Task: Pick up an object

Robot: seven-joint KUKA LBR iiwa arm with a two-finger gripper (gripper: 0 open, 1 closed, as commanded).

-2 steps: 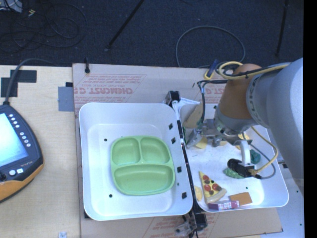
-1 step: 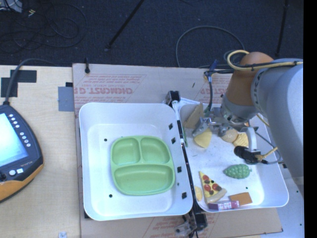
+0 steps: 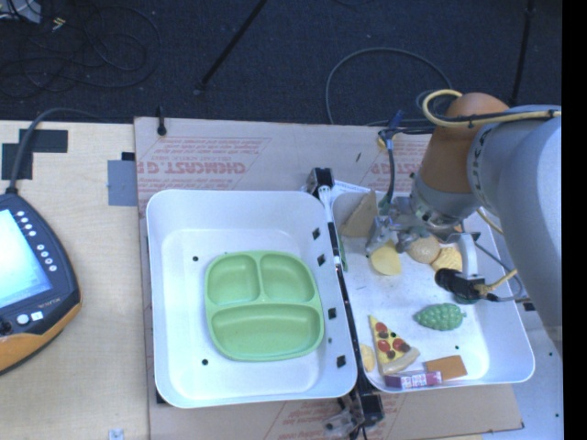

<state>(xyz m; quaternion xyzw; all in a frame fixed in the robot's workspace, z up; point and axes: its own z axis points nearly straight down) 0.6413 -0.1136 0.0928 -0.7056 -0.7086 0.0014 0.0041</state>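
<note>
we read red mirrored print, roughly "CHEMCRAFT", on the brown cardboard sheet [image 3: 206, 165] behind the bins, letters partly unclear

I watch through one fixed camera above the bench, angled down on two shallow white plastic bins [image 3: 174, 246], moderately close.

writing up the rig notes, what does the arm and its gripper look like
The arm is bulky, rounded and light grey, with an orange band above the wrist. A yellow cable loops over the top of the band, and a thin blue cable runs down beside it. The gripper is small, of grey metal, with dark wiring trailing nearby.
</note>
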